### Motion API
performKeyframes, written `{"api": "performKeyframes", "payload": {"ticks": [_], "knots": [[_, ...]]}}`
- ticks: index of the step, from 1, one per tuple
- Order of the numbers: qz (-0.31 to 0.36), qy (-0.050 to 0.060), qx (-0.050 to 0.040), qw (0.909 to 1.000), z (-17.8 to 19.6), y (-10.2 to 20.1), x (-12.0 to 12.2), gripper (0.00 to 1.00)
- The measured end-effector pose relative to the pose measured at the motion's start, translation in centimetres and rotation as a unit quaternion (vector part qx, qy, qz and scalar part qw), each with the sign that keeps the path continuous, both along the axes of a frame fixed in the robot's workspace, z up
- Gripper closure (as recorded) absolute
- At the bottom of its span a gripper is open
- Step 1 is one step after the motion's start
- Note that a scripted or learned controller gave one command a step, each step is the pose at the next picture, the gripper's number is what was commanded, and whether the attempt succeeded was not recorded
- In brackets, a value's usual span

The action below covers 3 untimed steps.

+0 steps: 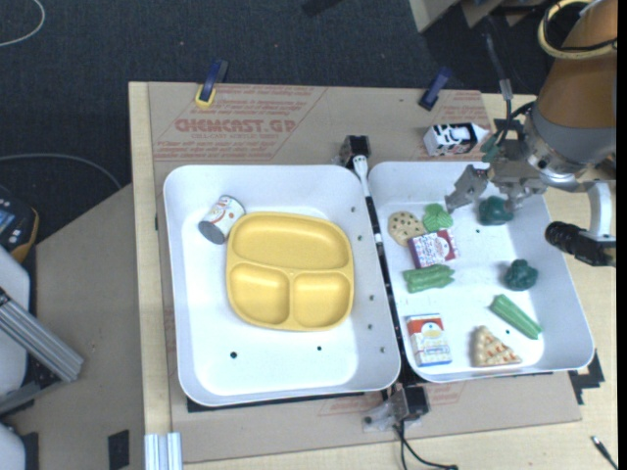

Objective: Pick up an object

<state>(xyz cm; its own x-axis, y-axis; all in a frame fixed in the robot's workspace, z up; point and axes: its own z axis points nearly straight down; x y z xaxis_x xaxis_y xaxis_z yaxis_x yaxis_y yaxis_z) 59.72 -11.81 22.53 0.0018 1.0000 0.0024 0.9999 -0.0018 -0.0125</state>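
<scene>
Gripper (487, 186) hangs low over the right white bin (573, 313), and the small dark-green rounded toy (495, 210) sits just beneath and toward the camera from the jaws. Can't tell their state. No long axis to line up on that lump.

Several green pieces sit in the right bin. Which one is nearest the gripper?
The dark green piece at the bin's far end, just beneath the gripper. The other green ones lie farther off, toward the bin's middle and near end.
</scene>
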Motion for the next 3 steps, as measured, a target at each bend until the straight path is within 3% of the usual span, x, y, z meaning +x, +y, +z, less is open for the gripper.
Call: {"api": "performKeyframes", "payload": {"ticks": [1,3], "knots": [[0.001,-0.006,-0.0008,1.0,0.6,0.0,0.2,0.0],[0.001,-0.003,-0.0003,1.0,-12.0,0.1,0.6,0.0]]}}
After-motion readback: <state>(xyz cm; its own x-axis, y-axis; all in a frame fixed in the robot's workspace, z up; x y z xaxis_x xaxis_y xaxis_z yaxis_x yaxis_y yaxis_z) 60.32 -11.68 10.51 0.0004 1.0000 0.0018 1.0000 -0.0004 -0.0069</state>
